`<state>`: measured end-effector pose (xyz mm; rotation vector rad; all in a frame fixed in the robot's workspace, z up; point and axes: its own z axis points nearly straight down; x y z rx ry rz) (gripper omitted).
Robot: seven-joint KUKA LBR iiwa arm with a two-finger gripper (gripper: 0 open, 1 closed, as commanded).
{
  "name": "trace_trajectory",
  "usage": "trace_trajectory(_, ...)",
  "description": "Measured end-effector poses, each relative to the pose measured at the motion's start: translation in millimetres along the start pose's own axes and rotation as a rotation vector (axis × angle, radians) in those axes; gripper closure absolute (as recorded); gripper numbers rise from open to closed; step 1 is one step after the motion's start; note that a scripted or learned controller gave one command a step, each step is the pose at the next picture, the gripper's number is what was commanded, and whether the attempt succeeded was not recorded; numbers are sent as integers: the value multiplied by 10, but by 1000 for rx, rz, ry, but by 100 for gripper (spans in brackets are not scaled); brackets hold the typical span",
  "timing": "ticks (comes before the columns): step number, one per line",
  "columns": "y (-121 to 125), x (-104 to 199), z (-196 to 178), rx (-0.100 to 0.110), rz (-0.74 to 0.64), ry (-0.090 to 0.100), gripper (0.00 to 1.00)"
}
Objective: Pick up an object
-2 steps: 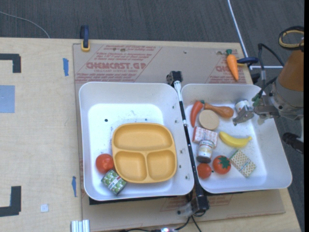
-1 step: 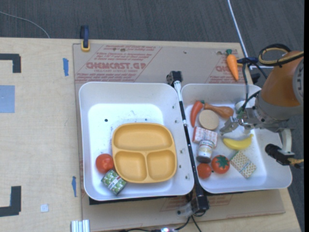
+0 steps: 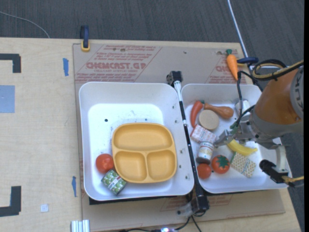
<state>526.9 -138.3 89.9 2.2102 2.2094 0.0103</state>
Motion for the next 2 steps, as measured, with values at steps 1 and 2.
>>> trace_trajectory(1, 15, -37, -115, -7, 3, -9, 100)
trace_trajectory(2, -138, 675, -962, 14, -3, 8, 100)
